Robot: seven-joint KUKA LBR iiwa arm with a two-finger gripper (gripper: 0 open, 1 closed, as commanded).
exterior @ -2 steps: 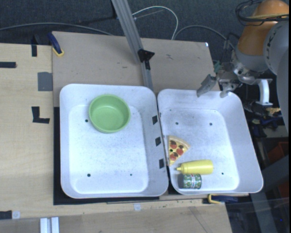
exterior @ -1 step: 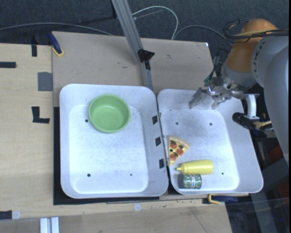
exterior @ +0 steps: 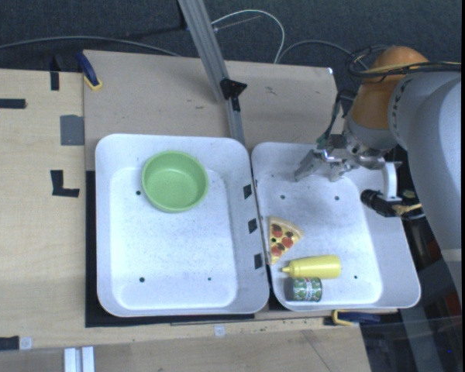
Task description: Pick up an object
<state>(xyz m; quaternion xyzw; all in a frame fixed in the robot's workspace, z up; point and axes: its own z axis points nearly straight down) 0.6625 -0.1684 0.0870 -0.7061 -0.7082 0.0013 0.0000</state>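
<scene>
Left bin: the shallow white plastic bin [exterior: 124, 285] is carrying a round light-green plastic bowl [exterior: 175, 180] near its far edge
Right bin: the second shallow white bin [exterior: 391, 273] is holding three things by its near-left corner
Pizza: a toy pizza slice [exterior: 282, 237] is lying against the left wall
Bottle: a yellow squeeze bottle [exterior: 313, 266] is lying on its side
Can: a small green can [exterior: 304, 289] is sitting just beside the bottle, label too blurred to read
Gripper: the metal two-finger gripper [exterior: 316, 163] is hovering over the right bin's far edge, fingers spread, holding nothing
</scene>
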